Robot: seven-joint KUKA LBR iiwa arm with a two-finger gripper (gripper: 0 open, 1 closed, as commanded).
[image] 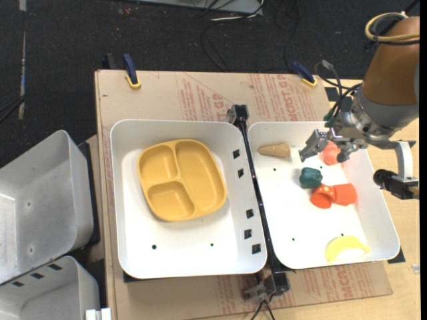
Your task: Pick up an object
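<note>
My gripper [327,149] hangs over the back of the right bin [373,235], open, with its dark fingers [310,145] spread wide. A small salmon-red object [330,155] lies between them, and gaps show on either side of it. Just in front sits a dark green object [309,177]. An orange cup [335,195] lies on its side beside that. A tan cone-shaped piece [275,150] rests to the left of the gripper, and a yellow banana [347,248] lies near the bin's front edge.
The left bin [127,245] holds a yellow divided plate [181,179]. A black divider [252,199] runs between the bins. Grey tubs [40,199] stand off the bench at the left. Cables trail from the wrist at the upper right.
</note>
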